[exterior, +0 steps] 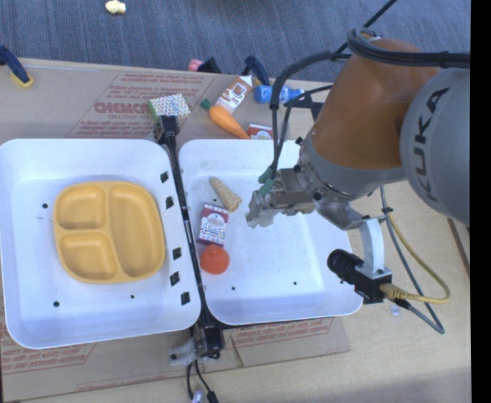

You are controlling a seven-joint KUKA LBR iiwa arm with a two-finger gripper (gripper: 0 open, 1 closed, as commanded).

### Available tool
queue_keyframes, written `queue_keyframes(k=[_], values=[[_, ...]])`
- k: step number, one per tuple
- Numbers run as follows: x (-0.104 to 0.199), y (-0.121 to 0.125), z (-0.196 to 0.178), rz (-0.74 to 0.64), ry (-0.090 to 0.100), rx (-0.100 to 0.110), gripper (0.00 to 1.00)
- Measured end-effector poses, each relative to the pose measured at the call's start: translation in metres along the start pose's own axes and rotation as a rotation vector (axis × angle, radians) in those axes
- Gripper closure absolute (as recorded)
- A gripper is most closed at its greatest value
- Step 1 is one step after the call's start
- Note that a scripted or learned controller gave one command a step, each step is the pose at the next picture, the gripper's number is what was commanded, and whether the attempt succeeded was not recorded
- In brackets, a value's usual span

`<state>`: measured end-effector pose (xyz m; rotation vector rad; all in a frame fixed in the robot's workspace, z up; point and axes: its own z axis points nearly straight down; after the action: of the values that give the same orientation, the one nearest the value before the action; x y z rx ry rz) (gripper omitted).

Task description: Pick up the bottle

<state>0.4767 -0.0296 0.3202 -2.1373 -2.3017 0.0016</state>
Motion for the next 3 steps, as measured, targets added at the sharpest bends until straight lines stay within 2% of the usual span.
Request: queue_keyframes(k=[1, 2, 3], values=[[0.023, 0.001, 0.123, -0.048, 0.001, 0.005, 1.00], [0.063, 0.004, 0.110, -0.022, 0.000, 0.002, 1.00], [0.026, 0.002, -0.004, 0.055, 0.000, 0.000, 1.00]])
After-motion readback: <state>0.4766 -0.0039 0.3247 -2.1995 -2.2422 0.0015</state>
